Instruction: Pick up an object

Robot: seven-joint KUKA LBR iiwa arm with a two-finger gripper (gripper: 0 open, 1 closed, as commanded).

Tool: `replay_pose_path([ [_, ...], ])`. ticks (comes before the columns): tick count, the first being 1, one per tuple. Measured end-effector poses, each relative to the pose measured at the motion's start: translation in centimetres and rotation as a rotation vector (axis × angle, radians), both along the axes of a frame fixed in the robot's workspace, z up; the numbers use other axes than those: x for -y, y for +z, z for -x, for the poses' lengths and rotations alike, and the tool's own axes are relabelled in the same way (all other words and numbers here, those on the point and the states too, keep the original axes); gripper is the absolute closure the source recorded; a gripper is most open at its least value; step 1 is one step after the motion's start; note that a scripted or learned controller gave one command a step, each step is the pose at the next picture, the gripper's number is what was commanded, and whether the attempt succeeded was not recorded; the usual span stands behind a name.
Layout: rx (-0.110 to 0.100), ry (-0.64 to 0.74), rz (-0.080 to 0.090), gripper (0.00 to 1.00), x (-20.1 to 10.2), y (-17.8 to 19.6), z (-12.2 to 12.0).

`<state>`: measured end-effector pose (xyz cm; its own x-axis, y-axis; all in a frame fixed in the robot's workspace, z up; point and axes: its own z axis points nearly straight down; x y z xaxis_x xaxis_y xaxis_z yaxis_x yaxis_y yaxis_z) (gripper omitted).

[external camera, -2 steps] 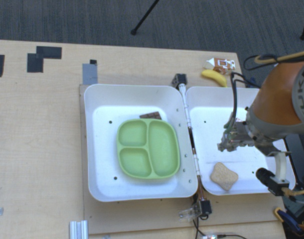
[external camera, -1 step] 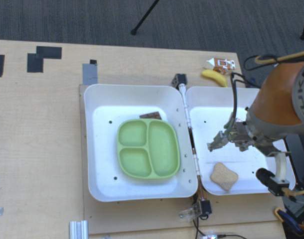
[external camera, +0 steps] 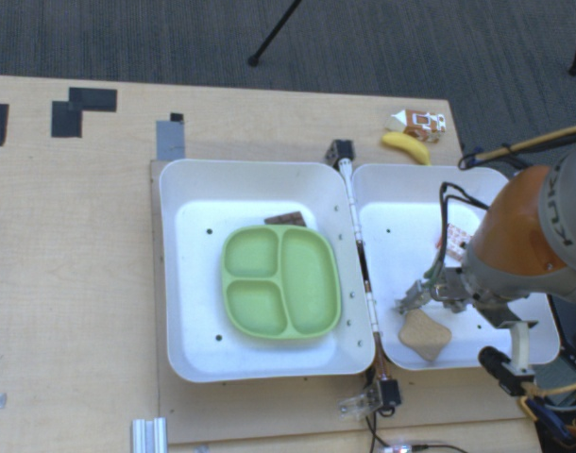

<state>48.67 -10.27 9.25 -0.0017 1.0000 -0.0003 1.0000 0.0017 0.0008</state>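
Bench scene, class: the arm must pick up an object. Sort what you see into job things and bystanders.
Job things: gripper; tan block just below it; right bin.

Bystanders: green divided plate, dark item behind it, left bin, banana, small carton.

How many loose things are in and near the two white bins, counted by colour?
Green: 1, the divided plate
Tan: 1, the block near the tool
Yellow: 1, the banana
Dark brown: 1, the flat piece behind the plate
Total: 4
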Motion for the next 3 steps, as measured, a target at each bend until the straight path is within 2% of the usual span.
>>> replay_pose_path([
  [1,0.003,0.002,-0.001,1.0,-0.1,1.0,-0.1],
  [2,0.003,0.004,0.0,1.0,0.3,9.1,-0.1],
  [3,0.002,0.004,0.0,0.0,0.3,9.1,-0.1],
])
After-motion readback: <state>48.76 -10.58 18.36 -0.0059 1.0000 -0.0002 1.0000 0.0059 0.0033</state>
